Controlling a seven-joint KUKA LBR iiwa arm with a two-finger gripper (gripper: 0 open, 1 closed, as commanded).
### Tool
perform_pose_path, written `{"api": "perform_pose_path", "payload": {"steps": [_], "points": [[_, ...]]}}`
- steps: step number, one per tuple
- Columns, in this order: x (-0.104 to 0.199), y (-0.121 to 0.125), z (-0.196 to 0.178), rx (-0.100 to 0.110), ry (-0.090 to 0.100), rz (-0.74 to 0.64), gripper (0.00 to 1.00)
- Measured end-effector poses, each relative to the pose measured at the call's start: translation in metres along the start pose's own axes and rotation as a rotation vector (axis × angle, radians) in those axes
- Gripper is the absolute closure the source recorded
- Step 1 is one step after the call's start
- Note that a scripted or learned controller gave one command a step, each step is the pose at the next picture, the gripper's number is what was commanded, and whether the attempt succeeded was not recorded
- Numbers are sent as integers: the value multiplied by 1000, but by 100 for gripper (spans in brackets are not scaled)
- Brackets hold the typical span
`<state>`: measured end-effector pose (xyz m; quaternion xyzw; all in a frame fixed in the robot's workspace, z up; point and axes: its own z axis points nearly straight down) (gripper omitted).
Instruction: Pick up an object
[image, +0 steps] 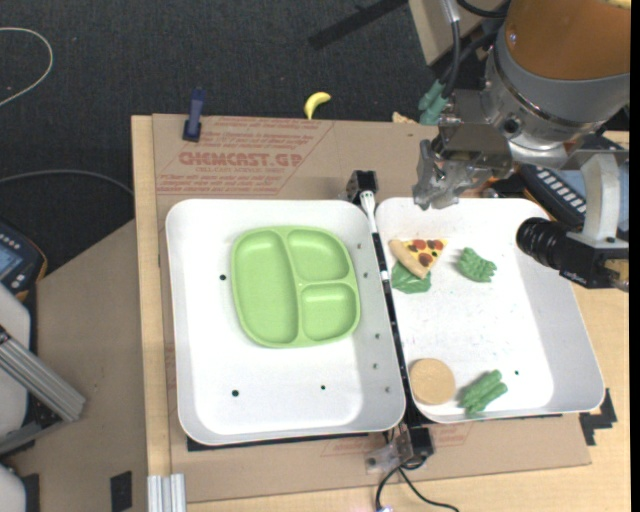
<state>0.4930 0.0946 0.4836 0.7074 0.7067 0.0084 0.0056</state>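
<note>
Cardboard (250, 160) underlies two white bins; the left bin (200, 330) holds a green divided plate (296, 286). Pizza slice (419, 255) points down-left, ringed by green pieces. The gripper (437, 193) hovers above, grip unclear.

— What colours do you see below me?

— Two white bins (200, 380). The left holds a pale green divided plate (296, 286).

— And under my grey gripper (436, 192)?

— A pizza slice (418, 255), yellow with red dots, on a dark green leaf (410, 280). Two bright green leafy pieces (476, 266) (482, 392), and a tan round cookie (432, 380).

— My wrist?

— An orange band (565, 35).
</note>
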Motion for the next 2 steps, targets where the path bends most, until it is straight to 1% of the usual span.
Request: {"api": "perform_pose_path", "payload": {"steps": [1, 2], "points": [[-24, -15, 25, 24, -5, 3, 100], [-27, -14, 36, 23, -4, 1, 100]]}}
